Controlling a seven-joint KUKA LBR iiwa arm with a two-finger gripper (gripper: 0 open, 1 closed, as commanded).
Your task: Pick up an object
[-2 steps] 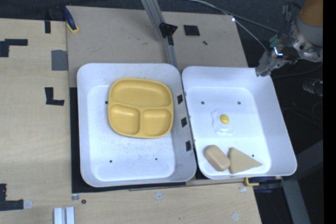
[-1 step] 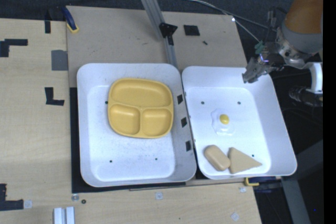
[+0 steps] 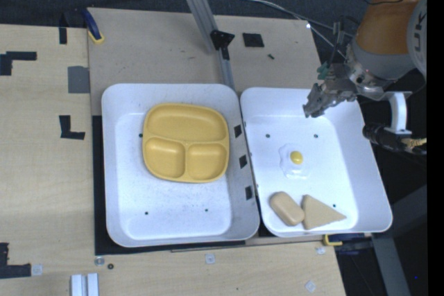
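Note:
The right bin (image 3: 361,170) holds three small items. A fried egg toy (image 3: 295,160), white with a yellow yolk, lies near its middle. At the front lie a tan bread roll (image 3: 286,209) and a tan wedge-shaped piece (image 3: 320,212), side by side. My gripper (image 3: 316,106) hangs over the far part of the right bin, above and behind the egg, with nothing seen between its fingers. Its dark fingers point down and left; their spacing is too small to read.
The left bin (image 3: 125,218) holds a yellow three-compartment tray (image 3: 186,142). A slanted metal pole (image 3: 201,3) rises behind the bins. Black tape marks and a blue-yellow clip (image 3: 93,27) sit on the wooden bench.

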